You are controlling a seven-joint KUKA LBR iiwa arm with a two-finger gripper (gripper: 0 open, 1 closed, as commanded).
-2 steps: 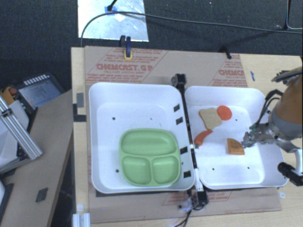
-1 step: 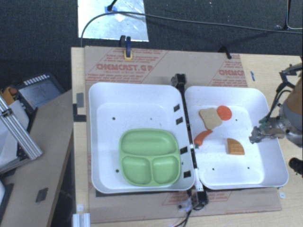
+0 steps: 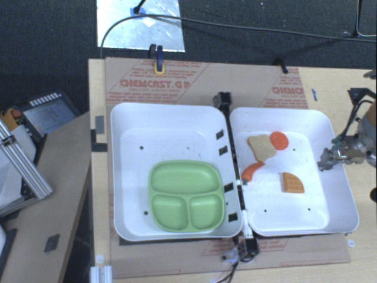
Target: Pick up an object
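Tabletop (image 3: 194,75), cardboard-covered, bearing two shallow white bins side by side. Left bin (image 3: 129,128): one green divided plate (image 3: 186,194) with three compartments, lying flat toward the near side, nothing on it. Right bin (image 3: 312,217): four small items grouped in the left and centre of the floor, namely a tan bread-slice shape (image 3: 261,148); an orange-red round piece (image 3: 279,140) touching the bread's upper right edge; an orange-red curved piece (image 3: 253,171) just below the bread, near the wall shared with the other bin; and a brown waffle-like wedge (image 3: 292,183) lying apart, toward the centre right. Gripper (image 3: 327,158): at the right bin's right rim, at the end of the arm reaching in from the right, near the wedge but apart from it and from every other item. Whether its fingers stand apart or together cannot be told; that end of the tool is small and blurred, and nothing can be made out in it. Progress, as a judgement: the pick is not done. All four candidates lie on the bin floor, none raised or tilted. What is left is the whole working part: choosing an item, most plausibly the wedge as the nearest, descending over it, closing and lifting clear.
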